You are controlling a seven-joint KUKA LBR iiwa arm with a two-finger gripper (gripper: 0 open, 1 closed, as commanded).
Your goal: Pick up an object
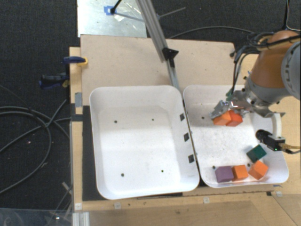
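Reaching from the right, gripper (225, 111) clamped on an orange block (227, 118) in the right bin (200, 140).
Four blocks crowd its lower-right rim; open floor lies between.

You're looking down on a tan board bench (141, 62) set over dark carpeted floor (33, 27). Black cables (28, 126) loop across the floor at the left. Blue clamps (70, 60) grip the bench's left edge, and a bright metal sheet (99, 13) lies beyond its far edge.
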